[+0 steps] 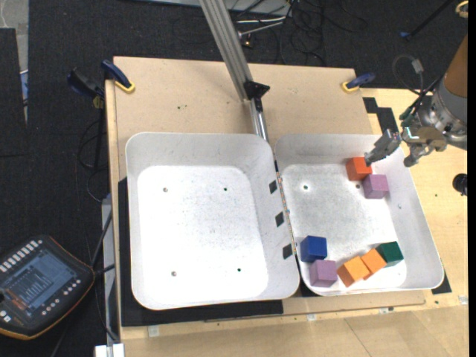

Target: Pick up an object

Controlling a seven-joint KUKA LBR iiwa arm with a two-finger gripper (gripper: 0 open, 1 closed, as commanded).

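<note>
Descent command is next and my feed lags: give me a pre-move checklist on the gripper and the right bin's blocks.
1. Open gripper: ok, fingers spread, nothing between them.
2. Centred on target: not ok, the upper orange block lies beside one fingertip, not between the two.
3. Target clear of neighbours: not ok, the pale purple block sits close beside it.
4. Height above the right bin floor: cannot tell.
5. Other blocks out of the path: ok, blue block and green block lie toward the near rim.

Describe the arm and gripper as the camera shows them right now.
The arm is grey metal with an orange band above the wrist. A thin dark cable loops beside it. The gripper is pale grey with two slim fingers.
</note>
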